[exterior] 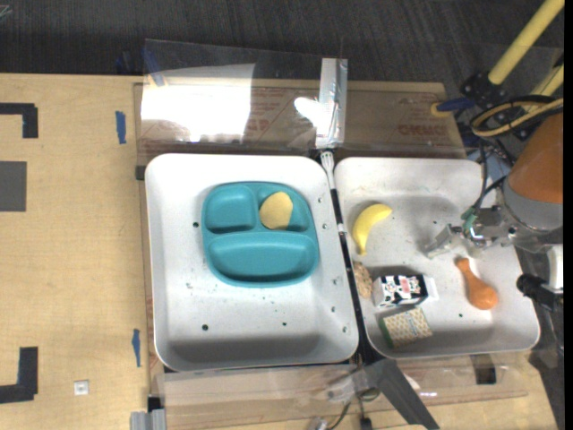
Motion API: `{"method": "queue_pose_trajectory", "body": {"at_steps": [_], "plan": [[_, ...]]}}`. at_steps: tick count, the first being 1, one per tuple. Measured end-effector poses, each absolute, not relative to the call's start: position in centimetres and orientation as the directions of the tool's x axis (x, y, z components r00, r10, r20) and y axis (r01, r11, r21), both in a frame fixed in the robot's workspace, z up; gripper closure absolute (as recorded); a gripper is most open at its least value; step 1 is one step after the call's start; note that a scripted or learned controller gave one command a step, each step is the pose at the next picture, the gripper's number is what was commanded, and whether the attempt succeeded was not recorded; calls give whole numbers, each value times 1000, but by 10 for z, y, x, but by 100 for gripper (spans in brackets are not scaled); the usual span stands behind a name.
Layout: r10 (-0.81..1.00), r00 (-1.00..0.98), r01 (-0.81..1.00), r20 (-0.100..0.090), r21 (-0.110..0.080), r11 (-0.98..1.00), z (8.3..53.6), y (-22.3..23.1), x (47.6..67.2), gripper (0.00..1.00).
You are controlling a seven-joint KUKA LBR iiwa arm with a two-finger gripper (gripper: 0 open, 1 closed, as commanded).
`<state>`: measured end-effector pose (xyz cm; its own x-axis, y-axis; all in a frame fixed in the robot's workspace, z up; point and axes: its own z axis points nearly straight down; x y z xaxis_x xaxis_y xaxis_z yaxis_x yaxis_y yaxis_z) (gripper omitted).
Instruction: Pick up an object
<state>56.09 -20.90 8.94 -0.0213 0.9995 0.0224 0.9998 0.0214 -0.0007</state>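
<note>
- Metal two-finger claw (pixel 448 237) hovers low in the right white bin (pixel 421 182); whether spread or pressed together, I cannot tell.
- Yellow plastic banana (pixel 370 223) lies nearby.

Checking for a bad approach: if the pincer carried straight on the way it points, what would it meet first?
The pincer points left over the right bin. The banana looks first in line, though depth is unclear and it may meet bin floor sooner.
</note>
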Motion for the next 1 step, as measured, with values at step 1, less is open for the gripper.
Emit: {"method": "queue_pose_trajectory", "body": {"at_steps": [1], "plan": [[1000,-12,1000,9,8,12,89,-204,527,0]]}}
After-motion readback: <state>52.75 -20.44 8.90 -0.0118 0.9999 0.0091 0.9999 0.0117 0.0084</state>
